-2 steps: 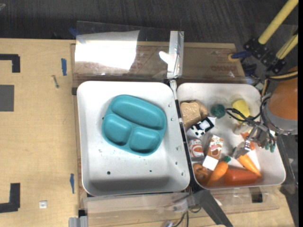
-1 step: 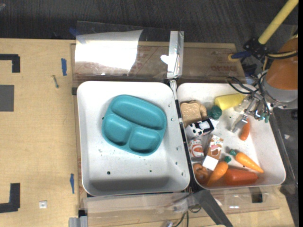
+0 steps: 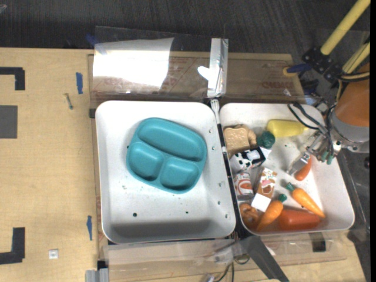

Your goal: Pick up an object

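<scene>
My gripper (image 3: 315,156) hangs low over the right part of the right bin (image 3: 343,207), below the orange band of the wrist. A small orange carrot-like piece (image 3: 303,170) lies right at its lower-left tip; whether it is gripped or just lying there is unclear. Around it in this bin lie a larger carrot (image 3: 305,199), a red-orange vegetable (image 3: 296,218), a yellow piece (image 3: 284,127), a green knob (image 3: 268,138), a bread slice (image 3: 238,137), a black-and-white toy (image 3: 251,157) and small printed boxes (image 3: 266,183).
The left bin (image 3: 117,204) holds a teal divided plate (image 3: 167,154). A clear plastic sheet (image 3: 153,69) and a metal divider (image 3: 217,66) stand behind the bins. Cables and a yellow bar (image 3: 348,20) sit at the upper right.
</scene>
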`<state>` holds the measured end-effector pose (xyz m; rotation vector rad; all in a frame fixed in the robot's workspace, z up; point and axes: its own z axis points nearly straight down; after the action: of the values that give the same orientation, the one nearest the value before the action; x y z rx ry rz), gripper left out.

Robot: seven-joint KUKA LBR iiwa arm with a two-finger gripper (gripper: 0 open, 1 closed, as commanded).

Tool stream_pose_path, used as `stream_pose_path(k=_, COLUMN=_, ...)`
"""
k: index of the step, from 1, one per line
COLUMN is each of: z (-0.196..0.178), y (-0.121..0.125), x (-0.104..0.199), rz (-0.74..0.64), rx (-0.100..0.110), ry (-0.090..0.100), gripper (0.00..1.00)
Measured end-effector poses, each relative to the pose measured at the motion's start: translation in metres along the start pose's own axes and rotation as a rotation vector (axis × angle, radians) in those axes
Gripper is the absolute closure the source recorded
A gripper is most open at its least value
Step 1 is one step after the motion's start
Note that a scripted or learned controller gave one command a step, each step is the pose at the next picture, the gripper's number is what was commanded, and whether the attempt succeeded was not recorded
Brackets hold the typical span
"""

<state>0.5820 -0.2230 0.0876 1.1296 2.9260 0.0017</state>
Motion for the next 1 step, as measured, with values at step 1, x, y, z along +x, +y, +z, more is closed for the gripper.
stream_pose_path(k=1, z=-0.0136, y=0.0021, x=-0.0027, rz=-0.003, rx=-0.003, ry=-0.011, gripper=1.0)
